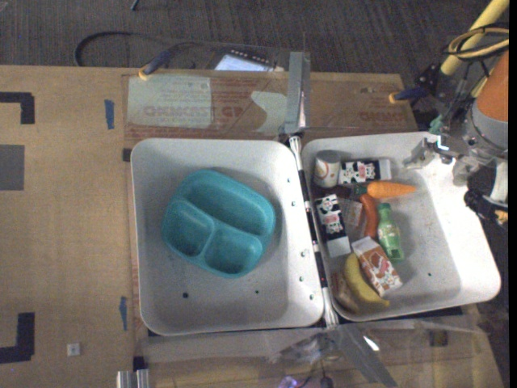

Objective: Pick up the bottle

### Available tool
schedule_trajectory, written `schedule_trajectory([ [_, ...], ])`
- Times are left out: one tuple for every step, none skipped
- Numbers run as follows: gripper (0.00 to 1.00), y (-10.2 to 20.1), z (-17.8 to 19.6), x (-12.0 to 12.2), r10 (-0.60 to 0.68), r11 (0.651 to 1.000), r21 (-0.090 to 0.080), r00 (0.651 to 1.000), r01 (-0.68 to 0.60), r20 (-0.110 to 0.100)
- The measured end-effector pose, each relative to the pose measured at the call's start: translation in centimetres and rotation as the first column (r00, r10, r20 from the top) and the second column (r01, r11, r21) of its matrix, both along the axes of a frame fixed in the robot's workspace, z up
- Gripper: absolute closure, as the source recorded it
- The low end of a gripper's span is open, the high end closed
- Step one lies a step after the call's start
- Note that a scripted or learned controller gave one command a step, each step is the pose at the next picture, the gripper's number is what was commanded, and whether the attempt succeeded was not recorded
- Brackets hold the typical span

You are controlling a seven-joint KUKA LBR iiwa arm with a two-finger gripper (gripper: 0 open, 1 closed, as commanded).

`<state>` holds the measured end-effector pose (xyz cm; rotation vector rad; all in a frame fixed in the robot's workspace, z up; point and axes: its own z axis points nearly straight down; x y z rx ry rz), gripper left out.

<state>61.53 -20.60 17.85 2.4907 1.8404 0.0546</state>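
the green bottle lies in the right bin, right of frame centre, crowded between carrot and juice carton, leaving little approach room, while the tool sits at upper right, its state unclear.

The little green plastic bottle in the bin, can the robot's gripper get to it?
Probably yes. The small green plastic bottle lies on top with open space to its right, though a red-and-white carton crowds it. The gripper hangs nearby.
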Motion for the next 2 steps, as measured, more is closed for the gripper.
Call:
schedule_trajectory([
  [0.00,0.02,-0.06,-0.01,-0.002,1.000,-0.001,1.000,0.002,0.003],
  [0.00,0.08,-0.07,0.02,-0.016,1.000,0.000,1.000,0.016,0.004],
])
